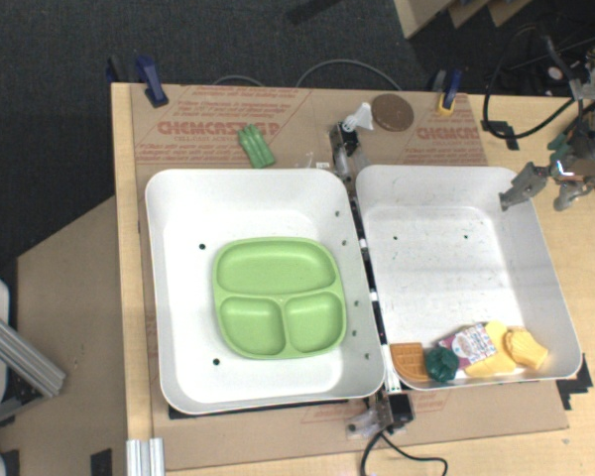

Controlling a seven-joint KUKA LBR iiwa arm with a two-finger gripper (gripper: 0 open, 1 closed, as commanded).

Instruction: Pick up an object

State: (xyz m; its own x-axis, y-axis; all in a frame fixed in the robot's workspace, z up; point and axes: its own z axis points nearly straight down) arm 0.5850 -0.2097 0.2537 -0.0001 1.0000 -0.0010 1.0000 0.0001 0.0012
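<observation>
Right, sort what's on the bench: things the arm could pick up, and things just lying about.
For the job:
pincer, at the right bin's far right corner
toy pile in the right bin
green divided plate in the left bin

Lying about:
green clip
brown disc
blue clamps

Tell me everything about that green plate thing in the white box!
The green plate is a light green tray that looks like smooth plastic, with rounded corners. It has three sections: one long one across the far side and two smaller ones side by side nearer the camera. Nothing lies in any of them. It sits flat in the middle of the left white bin, turned slightly askew, touching only the bin's floor.
</observation>
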